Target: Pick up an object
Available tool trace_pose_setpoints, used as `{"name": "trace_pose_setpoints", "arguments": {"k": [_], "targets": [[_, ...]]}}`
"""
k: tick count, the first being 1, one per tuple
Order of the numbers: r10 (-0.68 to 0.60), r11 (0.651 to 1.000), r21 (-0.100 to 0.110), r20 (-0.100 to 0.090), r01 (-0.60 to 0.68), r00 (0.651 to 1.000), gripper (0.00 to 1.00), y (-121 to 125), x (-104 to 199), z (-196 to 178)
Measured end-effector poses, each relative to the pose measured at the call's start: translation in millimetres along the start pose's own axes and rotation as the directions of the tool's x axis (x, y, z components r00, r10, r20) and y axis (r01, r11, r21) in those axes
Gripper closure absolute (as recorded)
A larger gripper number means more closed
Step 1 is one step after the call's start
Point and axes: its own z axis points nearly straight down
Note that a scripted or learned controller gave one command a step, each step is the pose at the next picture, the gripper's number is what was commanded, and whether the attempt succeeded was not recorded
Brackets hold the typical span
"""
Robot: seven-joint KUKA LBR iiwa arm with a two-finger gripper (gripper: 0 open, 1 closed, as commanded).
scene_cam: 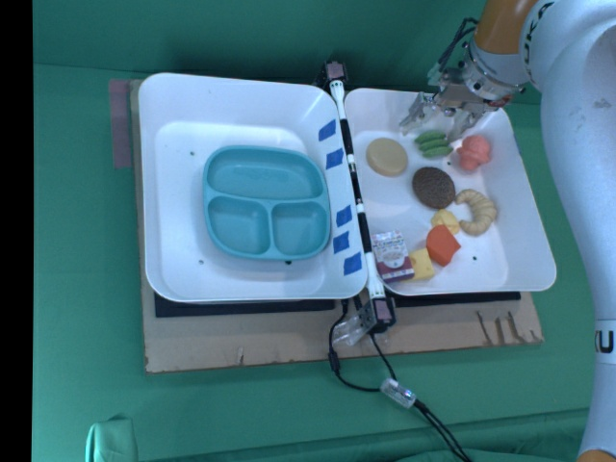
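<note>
The right bin (515,258) holds several toy foods: a tan round cookie (387,157), a green pea pod (433,143), a pink-red piece (474,151), a dark brown patty (434,188), a curled shrimp (477,211), an orange-red block (443,244), a yellow cheese wedge (421,263) and a small printed carton (393,255). My gripper (442,115) hangs over the bin's far edge, just above the pea pod, its fingers spread open with nothing between them.
The left bin (173,104) holds a teal divided tray (266,202). A divider bar with blue tape marks (345,186) runs between the bins. Cables (385,383) trail over the green cloth in front of the bench.
</note>
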Motion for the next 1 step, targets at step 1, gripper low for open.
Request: {"name": "trace_pose_setpoints", "arguments": {"k": [1], "targets": [[0.0,1.0,0.001,0.002,0.0,1.0,0.0,-0.4,0.3,1.3]]}}
